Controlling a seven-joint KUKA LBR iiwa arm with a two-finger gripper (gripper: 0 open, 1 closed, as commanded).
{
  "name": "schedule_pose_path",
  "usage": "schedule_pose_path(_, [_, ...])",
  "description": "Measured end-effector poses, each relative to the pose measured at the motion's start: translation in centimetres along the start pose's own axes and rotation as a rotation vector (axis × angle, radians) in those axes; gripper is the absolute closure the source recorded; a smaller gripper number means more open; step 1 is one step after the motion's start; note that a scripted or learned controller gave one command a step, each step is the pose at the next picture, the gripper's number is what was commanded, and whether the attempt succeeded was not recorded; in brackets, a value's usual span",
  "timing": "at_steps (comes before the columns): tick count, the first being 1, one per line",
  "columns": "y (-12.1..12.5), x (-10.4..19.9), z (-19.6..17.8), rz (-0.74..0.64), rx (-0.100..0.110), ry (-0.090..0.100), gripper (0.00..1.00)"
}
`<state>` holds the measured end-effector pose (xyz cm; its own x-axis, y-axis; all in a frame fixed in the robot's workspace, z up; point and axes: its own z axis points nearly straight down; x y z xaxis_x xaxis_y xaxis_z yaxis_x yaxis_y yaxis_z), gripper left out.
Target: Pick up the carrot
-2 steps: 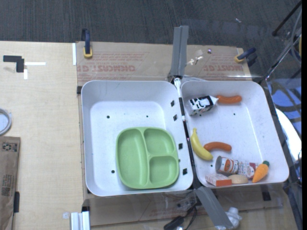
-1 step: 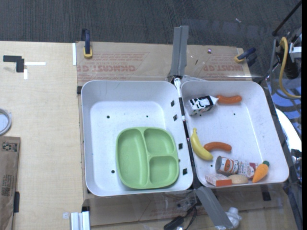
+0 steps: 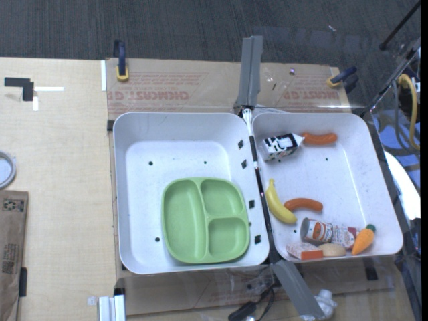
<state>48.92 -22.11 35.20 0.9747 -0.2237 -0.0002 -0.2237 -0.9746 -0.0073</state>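
We see two shallow white plastic bins side by side on the pale wooden desk [image 3: 53, 179], their rounded rims meeting along a central seam. The carrot [image 3: 363, 239], a short orange cone with a small green top, lies in the near right corner of the right bin [image 3: 374, 179], tilted with its leafy end toward the right wall and its tip toward the near edge. Just beside it on the left a small round can [image 3: 319, 232] with a red and white label lies on its side, and a pale, smooth bun-like piece [image 3: 332, 250] sits touching or nearly touching the carrot's tip, with a flat red and white packet [image 3: 304, 251] further left along the near wall. A curved yellow banana [image 3: 278, 204] rests against the bin's left wall, and a glossy orange-red sausage [image 3: 303, 205] lies just right of it. Near the far wall we see a second sausage [image 3: 319, 138] and a crumpled black and white carton [image 3: 281, 146]. The left bin [image 3: 134, 179] holds a matte green plate [image 3: 206, 220] with three moulded compartments, set toward its near right corner. Brown cardboard [image 3: 167, 89] with red printing lies flat behind the bins, held by clamps. We cannot tell the state of the tool.
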Motion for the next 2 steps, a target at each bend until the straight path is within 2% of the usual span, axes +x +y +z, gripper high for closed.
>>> schedule_pose_path(1, [-0.1,0.3,0.6,-0.028,0.001,0.000,1.00])
schedule_pose_path(2, [0.0,0.0,-1.1,-0.027,0.002,0.000,1.00])
